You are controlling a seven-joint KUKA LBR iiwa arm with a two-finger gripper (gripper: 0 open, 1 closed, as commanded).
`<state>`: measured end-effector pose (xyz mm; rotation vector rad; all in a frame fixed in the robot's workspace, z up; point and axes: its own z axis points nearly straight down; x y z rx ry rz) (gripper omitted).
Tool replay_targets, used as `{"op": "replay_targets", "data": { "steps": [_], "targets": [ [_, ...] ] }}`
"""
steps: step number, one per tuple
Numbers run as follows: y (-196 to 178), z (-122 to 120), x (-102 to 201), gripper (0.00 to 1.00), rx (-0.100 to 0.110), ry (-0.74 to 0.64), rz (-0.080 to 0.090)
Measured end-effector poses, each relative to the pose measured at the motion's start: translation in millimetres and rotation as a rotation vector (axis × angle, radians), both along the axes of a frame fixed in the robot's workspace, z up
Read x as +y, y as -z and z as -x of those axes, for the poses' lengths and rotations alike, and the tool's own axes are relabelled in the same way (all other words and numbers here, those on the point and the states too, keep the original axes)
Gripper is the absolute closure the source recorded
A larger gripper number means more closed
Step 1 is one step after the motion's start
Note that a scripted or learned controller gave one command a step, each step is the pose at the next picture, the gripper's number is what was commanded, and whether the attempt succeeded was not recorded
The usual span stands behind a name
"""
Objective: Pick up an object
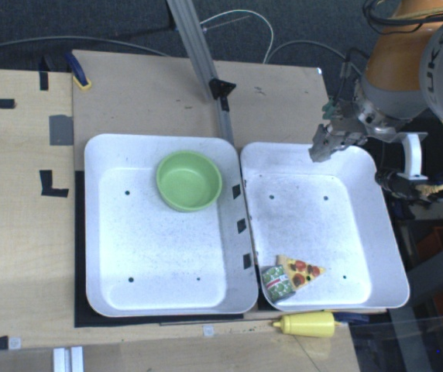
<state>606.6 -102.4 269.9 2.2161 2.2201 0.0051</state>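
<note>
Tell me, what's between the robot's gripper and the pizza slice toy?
Nothing: in the camera view, just bare speckled floor of the right white bin lies between the gripper and the pizza slice toy.

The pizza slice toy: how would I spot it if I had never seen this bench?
Find the right-hand white bin of the two. Look at its near left corner, where two small things lie touching. The pizza slice toy is the yellow wedge with red dots, pointing right; its neighbour, a small green packet, is squarish, and the yellow bottle lies outside the bin.
</note>
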Motion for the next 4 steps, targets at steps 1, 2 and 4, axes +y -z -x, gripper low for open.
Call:
{"op": "replay_targets", "data": {
  "steps": [1, 2, 4],
  "targets": [
    [16, -7, 58, 1.0, 0.008, -0.005, -0.002],
    [13, -16, 107, 1.0, 0.006, -0.005, -0.002],
    [29, -32, 198, 1.0, 0.007, -0.004, -0.001]
  ]
}}
